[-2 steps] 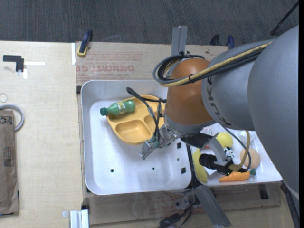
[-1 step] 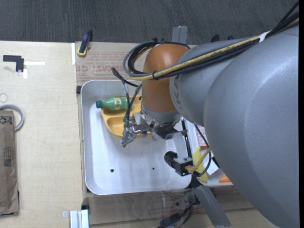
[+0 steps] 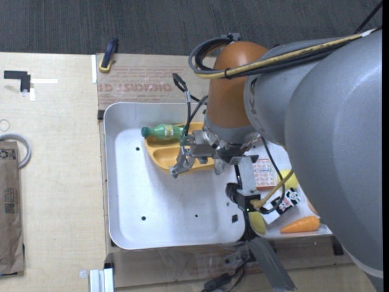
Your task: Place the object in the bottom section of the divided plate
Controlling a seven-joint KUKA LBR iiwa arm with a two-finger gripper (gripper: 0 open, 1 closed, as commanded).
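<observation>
We see the arm [image 3: 316, 114] reaching in from the right over the left bin [image 3: 121, 181]. Its gripper [image 3: 182, 163] hangs low over the yellow plate [image 3: 164, 157], at the plate's near edge; we cannot tell whether it is apart or together, or whether anything is in it. A green bottle [image 3: 163, 131] lies on its side across the plate's far part. A carrot [image 3: 301, 225] lies in the right bin, near the front.

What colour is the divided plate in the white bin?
The divided plate is yellow, seen in the camera view.
</observation>
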